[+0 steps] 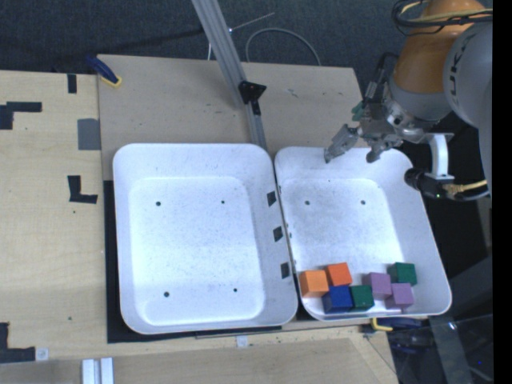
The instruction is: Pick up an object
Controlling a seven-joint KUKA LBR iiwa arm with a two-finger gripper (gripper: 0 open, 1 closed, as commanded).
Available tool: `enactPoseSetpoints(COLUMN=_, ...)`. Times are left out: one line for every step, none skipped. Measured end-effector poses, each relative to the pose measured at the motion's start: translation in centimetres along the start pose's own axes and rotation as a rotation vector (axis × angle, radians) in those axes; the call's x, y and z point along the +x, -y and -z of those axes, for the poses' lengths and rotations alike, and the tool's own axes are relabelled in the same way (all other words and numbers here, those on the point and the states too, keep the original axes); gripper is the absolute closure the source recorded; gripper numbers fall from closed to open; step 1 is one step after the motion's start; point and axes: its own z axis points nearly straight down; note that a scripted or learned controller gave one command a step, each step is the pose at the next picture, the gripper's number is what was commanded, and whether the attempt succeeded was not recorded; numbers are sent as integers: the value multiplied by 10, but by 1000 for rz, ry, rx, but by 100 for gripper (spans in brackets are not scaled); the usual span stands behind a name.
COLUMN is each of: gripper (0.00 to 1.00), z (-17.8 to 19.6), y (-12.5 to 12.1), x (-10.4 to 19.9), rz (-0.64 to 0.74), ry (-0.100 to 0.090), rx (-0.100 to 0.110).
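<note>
Several small blocks lie along the near edge of the right bin (416,214): two orange blocks (314,282) (339,274), a blue block (339,298), two green blocks (362,296) (403,274) and two purple blocks (380,283) (402,295). My gripper (353,152) hangs over the far rim of the right bin, well away from the blocks. Its two fingers are spread apart, open, with nothing between them.
The left bin (192,230) sits beside the right one. A slanted metal pole (224,42) crosses the bench behind the bins. Black tape marks (76,189) lie on the wooden board at the left. A cable (444,186) hangs off the wrist at the right.
</note>
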Motion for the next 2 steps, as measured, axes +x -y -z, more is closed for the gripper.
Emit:
enactPoseSetpoints(gripper=0, z=167, y=72, x=-70, rz=-5, ry=4, rx=-10)
enactPoseSetpoints(gripper=0, z=76, y=123, x=-9, rz=1, ry=-4, rx=10)
